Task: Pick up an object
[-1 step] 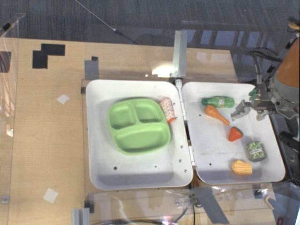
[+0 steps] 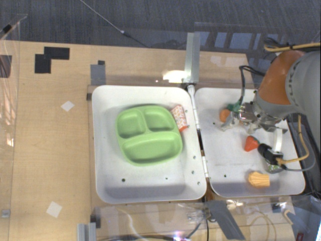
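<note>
Bench bins [image 2: 150, 190]: gripper [image 2: 239, 115] was lowered by the carrot [image 2: 224, 115], presumably for picking; its grip could not be told. Strawberry [image 2: 251, 144] was nearby.

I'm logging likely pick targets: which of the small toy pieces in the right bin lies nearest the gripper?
The small orange round piece, at the gripper's left. The red piece and the yellow corn-like piece lie lower in the right white bin, farther off.

green divided plate [image 2: 149, 134], white bins [image 2: 110, 185], red toy [image 2: 251, 144], yellow toy [image 2: 259, 179]
</note>
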`<state>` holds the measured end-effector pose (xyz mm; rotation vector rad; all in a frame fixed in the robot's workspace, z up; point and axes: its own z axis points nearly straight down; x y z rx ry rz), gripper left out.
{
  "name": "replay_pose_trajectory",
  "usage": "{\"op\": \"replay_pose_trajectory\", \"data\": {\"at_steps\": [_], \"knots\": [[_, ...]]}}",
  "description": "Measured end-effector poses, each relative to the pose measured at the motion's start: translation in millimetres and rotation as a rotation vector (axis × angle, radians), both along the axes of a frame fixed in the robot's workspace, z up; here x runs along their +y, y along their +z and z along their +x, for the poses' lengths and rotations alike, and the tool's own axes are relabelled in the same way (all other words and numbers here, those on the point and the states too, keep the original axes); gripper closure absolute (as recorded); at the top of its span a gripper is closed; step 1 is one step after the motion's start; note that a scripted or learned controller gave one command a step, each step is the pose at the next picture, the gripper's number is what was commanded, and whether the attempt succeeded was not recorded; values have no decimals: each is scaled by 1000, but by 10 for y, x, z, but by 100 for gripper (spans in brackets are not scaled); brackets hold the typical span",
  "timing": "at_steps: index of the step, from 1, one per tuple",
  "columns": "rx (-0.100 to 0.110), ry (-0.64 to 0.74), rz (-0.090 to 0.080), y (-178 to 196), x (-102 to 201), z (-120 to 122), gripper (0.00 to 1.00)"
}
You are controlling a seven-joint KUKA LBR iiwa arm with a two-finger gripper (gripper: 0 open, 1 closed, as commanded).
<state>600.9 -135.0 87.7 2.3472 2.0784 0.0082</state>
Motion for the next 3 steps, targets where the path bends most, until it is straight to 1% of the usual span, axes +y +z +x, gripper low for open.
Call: {"op": "replay_pose_trajectory", "data": {"at_steps": [1, 2, 3], "knots": [[15, -78, 3, -15, 340, 504, 0], [7, -71, -1, 113, 343, 529, 100], [4, -242, 4, 982, 861, 9, 100]]}}
